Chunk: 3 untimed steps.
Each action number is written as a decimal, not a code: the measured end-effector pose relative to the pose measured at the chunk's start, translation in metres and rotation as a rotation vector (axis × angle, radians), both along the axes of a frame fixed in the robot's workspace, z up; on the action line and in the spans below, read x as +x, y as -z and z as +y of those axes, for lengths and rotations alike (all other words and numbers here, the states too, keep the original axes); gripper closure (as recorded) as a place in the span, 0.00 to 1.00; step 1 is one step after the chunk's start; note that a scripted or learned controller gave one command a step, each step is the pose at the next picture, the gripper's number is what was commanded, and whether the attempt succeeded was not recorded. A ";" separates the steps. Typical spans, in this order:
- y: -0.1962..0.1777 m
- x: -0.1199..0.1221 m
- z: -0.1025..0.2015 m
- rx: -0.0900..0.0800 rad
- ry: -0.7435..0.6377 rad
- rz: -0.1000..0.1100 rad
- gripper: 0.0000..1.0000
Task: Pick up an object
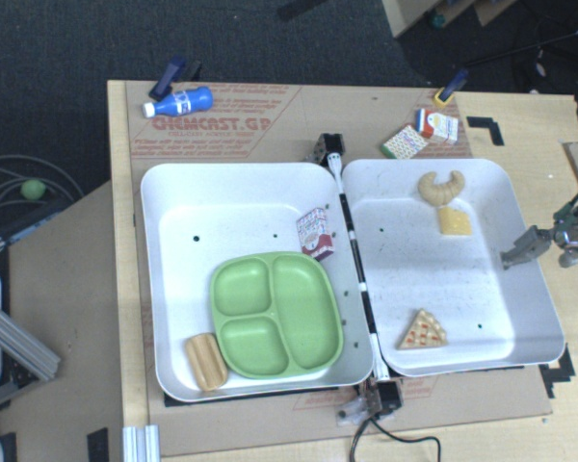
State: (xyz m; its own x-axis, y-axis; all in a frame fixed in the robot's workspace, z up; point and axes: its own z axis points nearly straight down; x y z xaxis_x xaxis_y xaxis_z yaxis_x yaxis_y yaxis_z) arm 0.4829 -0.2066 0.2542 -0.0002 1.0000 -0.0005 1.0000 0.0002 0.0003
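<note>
Objects for picking, as I log them: right bin point(520, 287) holds a croissant point(442, 186), a yellow cheese block point(455, 221) just below it, and a pizza slice point(423, 332) near the front; left bin point(173, 258) holds a green divided plate point(273, 314), a tan bread piece point(206, 361) beside its front-left corner, and a red-and-white packet point(314, 232). Gripper point(532, 245) sits at the right bin's right rim, holding nothing I can see; I cannot tell its finger state.
</note>
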 end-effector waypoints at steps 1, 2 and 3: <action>0.047 0.093 0.044 0.001 -0.002 -0.001 0.00; 0.076 0.151 0.015 -0.001 -0.001 -0.001 0.00; 0.149 0.147 0.019 0.002 0.000 0.003 0.00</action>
